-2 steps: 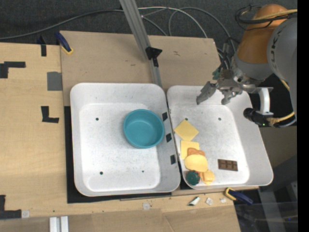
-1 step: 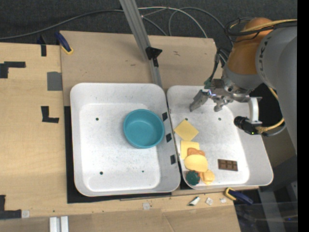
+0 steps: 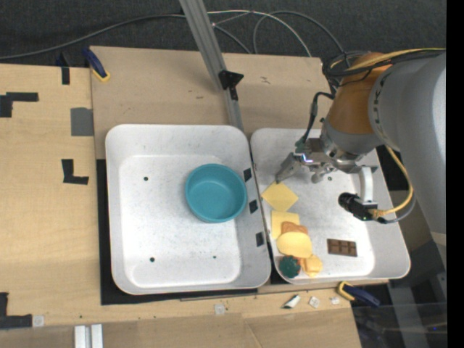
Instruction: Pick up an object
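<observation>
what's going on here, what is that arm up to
A grey and orange robot arm reaches in over the right bin, its gripper above the upper part with nothing visibly held. Yellow pieces and a brown block lie below it. A blue bowl sits in the left bin.

- two bins sit side by side on the desk (image 3: 43, 158), the left bin (image 3: 130, 216) touching the right bin (image 3: 384, 259).
- a bowl (image 3: 215, 193) sits in the left bin, toward its right side.
- in the right bin, a flat square piece (image 3: 280, 196) lies near the left wall.
- just in front of it, a cluster of food-shaped toys (image 3: 294, 243) runs to the front corner.
- a small ridged block (image 3: 341, 248) lies to the right of that cluster.
- the end effector (image 3: 299, 164) hangs over the right bin's back half, just behind the flat square piece.
</observation>
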Robot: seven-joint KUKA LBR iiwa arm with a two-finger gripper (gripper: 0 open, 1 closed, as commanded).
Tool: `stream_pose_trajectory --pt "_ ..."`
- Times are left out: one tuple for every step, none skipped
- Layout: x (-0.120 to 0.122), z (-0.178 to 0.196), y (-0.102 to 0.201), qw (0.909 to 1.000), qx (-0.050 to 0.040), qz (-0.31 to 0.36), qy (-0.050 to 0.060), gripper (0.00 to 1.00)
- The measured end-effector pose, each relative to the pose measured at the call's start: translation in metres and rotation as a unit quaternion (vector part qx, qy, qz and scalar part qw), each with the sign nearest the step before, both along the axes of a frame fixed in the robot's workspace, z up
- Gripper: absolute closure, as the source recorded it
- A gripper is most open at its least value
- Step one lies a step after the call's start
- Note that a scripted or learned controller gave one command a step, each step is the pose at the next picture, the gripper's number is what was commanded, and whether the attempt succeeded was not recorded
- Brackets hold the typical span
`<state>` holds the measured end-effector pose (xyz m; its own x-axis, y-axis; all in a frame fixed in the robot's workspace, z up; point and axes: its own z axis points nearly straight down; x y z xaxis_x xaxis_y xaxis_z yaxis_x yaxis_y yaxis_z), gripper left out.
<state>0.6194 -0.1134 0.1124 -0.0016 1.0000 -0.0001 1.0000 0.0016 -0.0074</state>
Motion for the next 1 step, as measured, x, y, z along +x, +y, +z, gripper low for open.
stream_pose_trajectory --pt "0.0016 0.0132 0.0008 1.0000 0.0004 0.001 -0.002 1.00"
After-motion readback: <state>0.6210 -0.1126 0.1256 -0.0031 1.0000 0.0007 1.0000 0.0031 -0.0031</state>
